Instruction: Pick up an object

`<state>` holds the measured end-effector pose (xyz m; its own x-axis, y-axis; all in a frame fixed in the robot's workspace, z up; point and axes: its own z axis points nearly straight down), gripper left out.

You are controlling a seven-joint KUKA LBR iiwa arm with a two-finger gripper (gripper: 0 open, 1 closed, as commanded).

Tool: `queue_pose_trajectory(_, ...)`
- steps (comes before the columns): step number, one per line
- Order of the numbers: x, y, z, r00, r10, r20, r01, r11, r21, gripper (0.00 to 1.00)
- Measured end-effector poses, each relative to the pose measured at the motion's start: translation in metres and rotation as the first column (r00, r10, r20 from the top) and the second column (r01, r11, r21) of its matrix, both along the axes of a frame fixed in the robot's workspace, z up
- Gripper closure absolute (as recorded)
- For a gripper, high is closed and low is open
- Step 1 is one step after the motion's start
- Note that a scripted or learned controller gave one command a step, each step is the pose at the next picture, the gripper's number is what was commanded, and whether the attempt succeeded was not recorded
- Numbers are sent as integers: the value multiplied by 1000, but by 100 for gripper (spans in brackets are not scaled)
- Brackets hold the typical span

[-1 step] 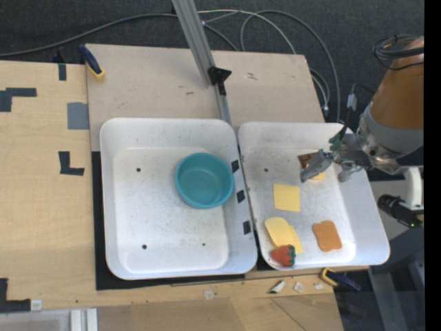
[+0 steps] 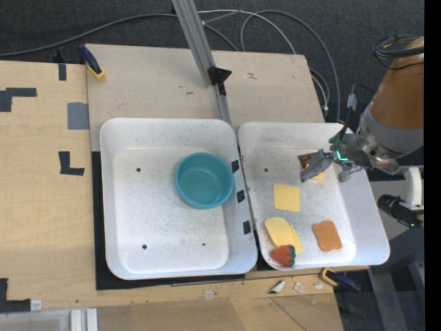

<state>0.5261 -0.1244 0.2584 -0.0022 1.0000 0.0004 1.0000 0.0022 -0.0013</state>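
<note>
My gripper [image 2: 331, 167] hangs over the upper part of the right bin [image 2: 365, 216], reaching in from the right, and it is open. One finger [image 2: 313, 165] sits over a small brown and yellow object [image 2: 305, 161], which it partly hides. Nothing shows between the fingers. Lower in the same bin lie a flat yellow square [image 2: 286, 198], a yellow oblong piece [image 2: 280, 231], a red item with a green tip [image 2: 282, 256] and an orange block [image 2: 326, 236]. A teal bowl [image 2: 203, 179] stands upright in the left bin [image 2: 124, 205].
A grey metal pole [image 2: 200, 36] slants down from the top to the gap between the bins. Cables loop across the board behind the bins. A yellow and blue clamp [image 2: 91, 61] lies at the board's far left corner.
</note>
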Motion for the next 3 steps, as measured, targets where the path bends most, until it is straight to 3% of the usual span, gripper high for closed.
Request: queue_pose_trajectory(3,-10,-4,-164,1000,-1,-8,1,1000,1,0)
